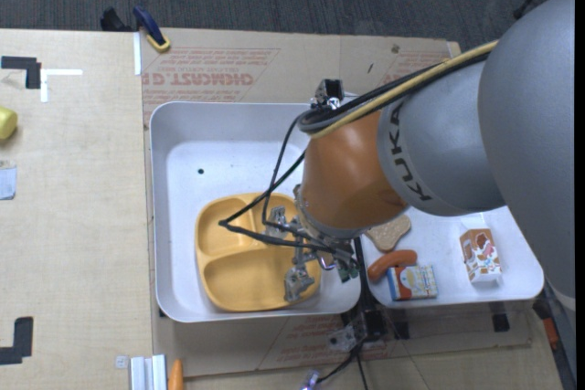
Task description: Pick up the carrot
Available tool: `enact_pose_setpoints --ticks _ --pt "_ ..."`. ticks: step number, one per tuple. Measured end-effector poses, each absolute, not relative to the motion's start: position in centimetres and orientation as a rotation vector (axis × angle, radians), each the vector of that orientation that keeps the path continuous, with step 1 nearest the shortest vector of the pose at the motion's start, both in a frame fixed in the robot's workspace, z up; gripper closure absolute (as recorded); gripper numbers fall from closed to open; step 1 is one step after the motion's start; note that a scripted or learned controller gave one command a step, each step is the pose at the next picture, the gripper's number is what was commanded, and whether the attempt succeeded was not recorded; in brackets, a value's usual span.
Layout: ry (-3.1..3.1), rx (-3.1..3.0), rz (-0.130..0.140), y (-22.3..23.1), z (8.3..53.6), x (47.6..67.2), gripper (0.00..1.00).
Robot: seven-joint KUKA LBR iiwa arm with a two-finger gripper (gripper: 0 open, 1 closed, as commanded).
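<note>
Gripper (300, 280) hangs over the yellow tray (224, 274) at lower centre of frame, finger state not discernible, while the carrot (391, 263) lies untouched in the right bin (521, 274) beside 1 small carton (416, 281); pickup judged not begun.

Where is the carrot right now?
The carrot lies in the right-hand bin, near its left wall, just above a small blue-and-white carton and below a tan bread-like piece.
</note>
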State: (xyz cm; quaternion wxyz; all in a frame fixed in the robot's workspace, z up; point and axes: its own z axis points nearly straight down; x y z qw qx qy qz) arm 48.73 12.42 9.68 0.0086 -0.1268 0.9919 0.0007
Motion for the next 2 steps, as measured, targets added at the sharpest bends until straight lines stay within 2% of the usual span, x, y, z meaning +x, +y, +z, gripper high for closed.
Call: enact_pose_setpoints --ticks 1,2 --pt "3.054 -0.377 0.004 12.26 10.86 50.07 1.00" --pt "3.049 -0.374 0.004 12.26 11.64 50.33 1.00"
